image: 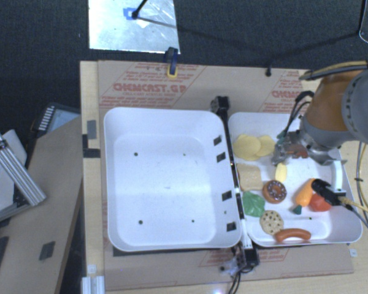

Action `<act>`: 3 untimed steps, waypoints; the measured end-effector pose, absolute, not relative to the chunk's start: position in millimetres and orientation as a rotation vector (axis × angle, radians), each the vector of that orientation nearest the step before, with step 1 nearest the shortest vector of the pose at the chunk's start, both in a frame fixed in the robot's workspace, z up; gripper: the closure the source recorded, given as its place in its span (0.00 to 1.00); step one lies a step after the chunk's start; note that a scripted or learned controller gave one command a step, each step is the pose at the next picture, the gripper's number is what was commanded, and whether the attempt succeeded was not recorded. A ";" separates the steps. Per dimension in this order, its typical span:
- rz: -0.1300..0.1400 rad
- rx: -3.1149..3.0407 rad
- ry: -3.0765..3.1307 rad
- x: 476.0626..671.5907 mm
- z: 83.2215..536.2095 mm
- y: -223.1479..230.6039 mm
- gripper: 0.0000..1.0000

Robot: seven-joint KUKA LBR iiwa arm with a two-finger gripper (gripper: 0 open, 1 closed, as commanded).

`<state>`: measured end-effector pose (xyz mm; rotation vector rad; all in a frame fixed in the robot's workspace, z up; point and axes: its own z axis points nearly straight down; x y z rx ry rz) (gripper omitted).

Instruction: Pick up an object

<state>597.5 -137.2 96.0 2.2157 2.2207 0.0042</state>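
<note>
- Pale yellow piece (281, 173) lies in the right bin (346, 228), just under the tool (284, 155), placed for a straight descent.
- Whether the tool is open, I cannot tell.

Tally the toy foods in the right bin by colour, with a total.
Yellow: 3, two chips and a small piece
Tan: 2, slice, cookie
Brown: 1, doughnut
Green: 1, leaf
Orange: 1, carrot
Red: 2, tomato, sausage
Total: 10
</note>
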 end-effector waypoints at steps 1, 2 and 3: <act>0.020 2.200 2.214 658.7 349.6 -133.8 1.00; 0.017 2.201 2.229 670.2 433.4 -62.2 1.00; 0.009 2.210 2.223 668.8 483.6 -62.0 1.00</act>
